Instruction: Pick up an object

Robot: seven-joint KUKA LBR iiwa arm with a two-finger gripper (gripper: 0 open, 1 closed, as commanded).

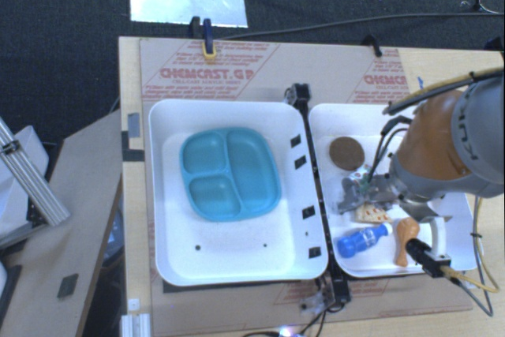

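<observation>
Two shallow white plastic bins sit side by side on the pale tan tabletop [134, 193]. The left white bin [170, 170] holds a turquoise divided plastic plate [230, 174], the same blue-green all over. In the right white bin [331, 122], a flat round brown disc [346, 153] lies above a small bright blue bottle with a white cap [363, 239]; right of the bottle is an orange-tan drumstick-shaped toy [405, 237]. A clear sheet printed with red lettering [207, 75] covers the tabletop behind the bins. The grey arm with its orange-brown band [434, 142] ends in a grey metal pincer [355, 192]. The floor [63, 12] is dark charcoal carpet.
</observation>
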